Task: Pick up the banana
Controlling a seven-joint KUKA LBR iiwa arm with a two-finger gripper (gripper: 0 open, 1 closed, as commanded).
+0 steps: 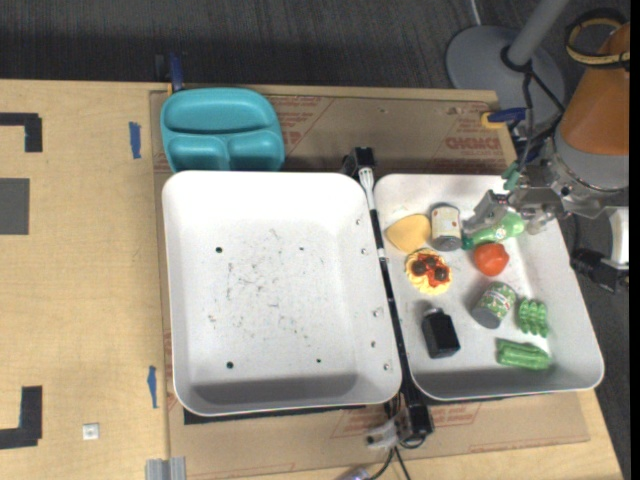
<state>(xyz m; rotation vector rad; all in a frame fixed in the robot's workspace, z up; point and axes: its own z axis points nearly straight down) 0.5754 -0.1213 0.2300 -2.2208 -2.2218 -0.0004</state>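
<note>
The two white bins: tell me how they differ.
The left bin is the larger in view, and its floor is bare apart from dark specks; the right bin holds a red tomato, a black block, a small can and other small items. Both are shallow, white and side by side.

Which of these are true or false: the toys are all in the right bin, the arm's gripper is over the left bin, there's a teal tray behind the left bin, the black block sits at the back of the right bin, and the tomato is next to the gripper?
1. The toys all lie in the right bin. True.
2. The gripper is over the left bin. False: it is over the right bin, near its back.
3. A teal tray sits behind the left bin. True.
4. The black block sits at the back of the right bin. False: it lies toward the front.
5. The tomato is next to the gripper. True.
</note>
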